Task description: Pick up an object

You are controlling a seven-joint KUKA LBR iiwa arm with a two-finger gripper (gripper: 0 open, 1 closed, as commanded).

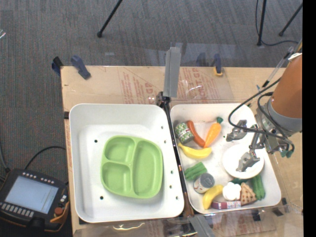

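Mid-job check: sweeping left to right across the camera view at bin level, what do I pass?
Green divided tray in the left bin → yellow banana → orange carrot → white plate with the end effector over it, in the right bin.

Two white bins sit side by side on the bench. The left bin [84, 132] holds a green divided plate [132, 167]. The right bin [207, 113] holds toy food: a carrot [213, 132], a banana [196, 152], a green can [183, 132], a second can [203, 182] and a small white plate [236, 169]. The gripper [246, 162] hangs over the white plate, the arm reaching in from the right with black cables looped above it.
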